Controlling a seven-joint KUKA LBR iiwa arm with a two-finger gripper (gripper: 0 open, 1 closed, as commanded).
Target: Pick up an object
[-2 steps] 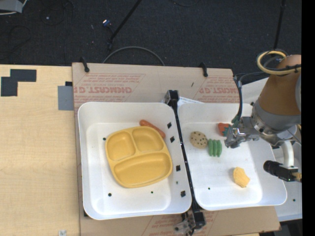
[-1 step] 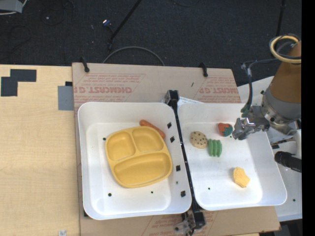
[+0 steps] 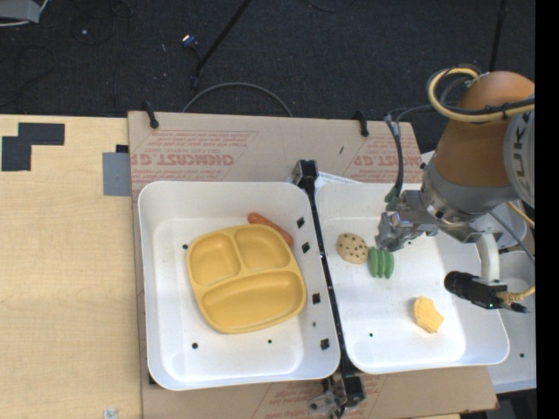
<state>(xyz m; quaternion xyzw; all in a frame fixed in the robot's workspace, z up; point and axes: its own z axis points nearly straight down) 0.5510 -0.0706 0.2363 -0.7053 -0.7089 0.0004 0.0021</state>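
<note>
Yellow lump (image 3: 427,314) lies in right bin (image 3: 489,356). Speckled round cookie (image 3: 353,248) sits beside ribbed green piece (image 3: 381,264). Claw (image 3: 389,238) touches green piece; finger state indeterminate.

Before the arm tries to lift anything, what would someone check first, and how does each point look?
1. Gripper above the small green ridged object: ok, just over its top end.
2. Green object between the fingers: cannot tell.
3. Round speckled cookie apart from the green object: ok, a small gap.
4. Yellow chunk out of the way: ok, nearer the front.
5. Yellow divided plate in the other white bin: ok.
</note>
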